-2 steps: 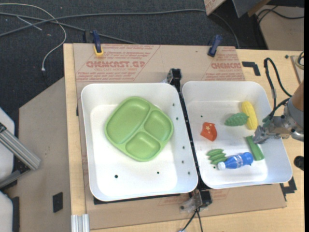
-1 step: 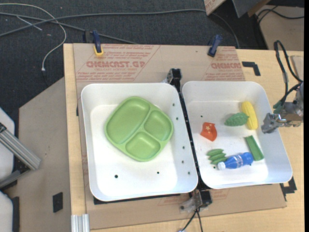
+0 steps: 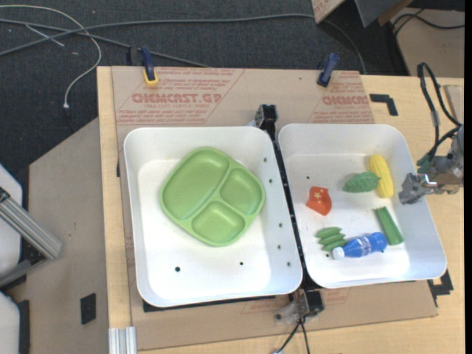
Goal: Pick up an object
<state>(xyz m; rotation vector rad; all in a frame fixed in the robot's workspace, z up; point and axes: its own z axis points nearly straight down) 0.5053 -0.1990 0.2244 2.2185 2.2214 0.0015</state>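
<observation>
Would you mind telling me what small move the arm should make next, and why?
Probably a short move left and inward over the right bin, toward the yellow corn. The pincer sits at the bin's right rim, with nothing visibly between its fingers, and the corn with the green leafy piece beside it lie nearest of the toys.

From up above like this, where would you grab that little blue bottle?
Across the middle of the blue bottle, from straight above. It lies flat, white cap toward the pea pod, so its narrow round body fits between two fingers.
</observation>
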